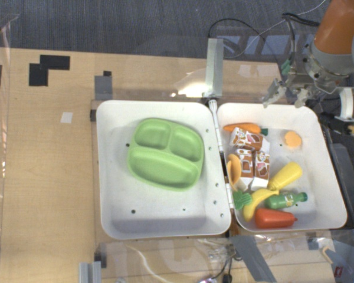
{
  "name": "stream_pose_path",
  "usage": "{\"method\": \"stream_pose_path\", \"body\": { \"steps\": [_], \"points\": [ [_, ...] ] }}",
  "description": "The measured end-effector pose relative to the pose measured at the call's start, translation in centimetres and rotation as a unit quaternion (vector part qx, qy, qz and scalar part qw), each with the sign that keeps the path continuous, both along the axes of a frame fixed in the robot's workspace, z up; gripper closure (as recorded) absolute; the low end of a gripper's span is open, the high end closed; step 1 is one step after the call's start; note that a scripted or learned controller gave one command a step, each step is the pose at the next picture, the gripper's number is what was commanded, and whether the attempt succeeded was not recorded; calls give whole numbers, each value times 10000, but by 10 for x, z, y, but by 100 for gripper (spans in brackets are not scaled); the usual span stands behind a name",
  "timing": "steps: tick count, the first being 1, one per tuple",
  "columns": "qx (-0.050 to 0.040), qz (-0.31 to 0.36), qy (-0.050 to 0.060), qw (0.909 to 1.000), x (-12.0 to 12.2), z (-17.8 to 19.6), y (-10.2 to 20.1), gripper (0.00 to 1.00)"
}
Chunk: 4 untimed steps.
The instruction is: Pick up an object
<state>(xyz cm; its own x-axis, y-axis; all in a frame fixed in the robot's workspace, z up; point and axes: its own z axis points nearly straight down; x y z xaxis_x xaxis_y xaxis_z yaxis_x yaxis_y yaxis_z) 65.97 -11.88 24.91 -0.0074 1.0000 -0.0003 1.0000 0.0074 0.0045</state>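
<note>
The gripper [285,92] is seen above the far rim of the right bin [333,175], its jaws spread wide with nothing between them. In that bin are heaped a red pepper [274,218], a green bottle [287,200], a yellow bottle [285,176], two small cartons [249,152] and an orange disc [292,139]. A green divided plate [165,152] is set in the left bin [115,211] on the desk [41,175].
</note>
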Motion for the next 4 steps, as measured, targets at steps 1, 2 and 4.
{"method": "stream_pose_path", "body": {
  "steps": [1,2,4],
  "points": [
    [0,33,7,10000,-12,-73,29,0],
    [2,-454,-15,9990,11,-162,10,0],
    [-2,-426,-51,9991,14,-148,12,0]
  ]
}}
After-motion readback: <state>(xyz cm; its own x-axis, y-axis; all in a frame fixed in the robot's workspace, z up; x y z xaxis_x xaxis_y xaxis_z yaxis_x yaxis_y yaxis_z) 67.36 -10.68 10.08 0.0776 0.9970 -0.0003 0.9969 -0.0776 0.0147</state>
